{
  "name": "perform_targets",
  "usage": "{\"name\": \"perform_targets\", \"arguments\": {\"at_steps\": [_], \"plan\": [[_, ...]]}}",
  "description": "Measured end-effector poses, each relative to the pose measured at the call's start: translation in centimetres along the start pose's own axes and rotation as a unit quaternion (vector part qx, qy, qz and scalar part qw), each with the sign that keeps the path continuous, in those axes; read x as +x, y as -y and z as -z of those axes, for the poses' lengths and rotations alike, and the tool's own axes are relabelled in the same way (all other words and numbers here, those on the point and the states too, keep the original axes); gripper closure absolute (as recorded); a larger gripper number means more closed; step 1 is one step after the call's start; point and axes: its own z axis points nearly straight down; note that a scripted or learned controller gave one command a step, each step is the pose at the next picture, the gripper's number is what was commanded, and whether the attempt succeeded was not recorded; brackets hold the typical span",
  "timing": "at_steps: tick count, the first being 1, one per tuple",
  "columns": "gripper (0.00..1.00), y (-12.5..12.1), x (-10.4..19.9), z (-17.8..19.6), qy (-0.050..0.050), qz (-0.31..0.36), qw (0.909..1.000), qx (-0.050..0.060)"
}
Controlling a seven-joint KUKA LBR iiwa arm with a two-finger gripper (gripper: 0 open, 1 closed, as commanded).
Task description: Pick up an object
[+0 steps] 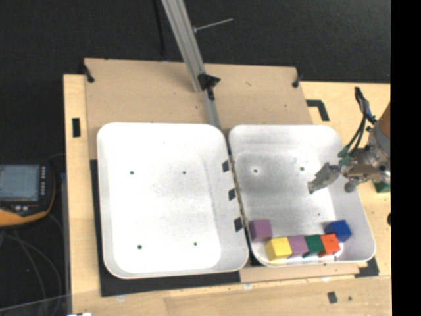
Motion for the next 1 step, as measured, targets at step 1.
{"name": "perform_targets", "arguments": {"at_steps": [1], "plan": [[0.00,0.00,0.00,0.00,0.000,-0.001,1.0000,0.000]]}}
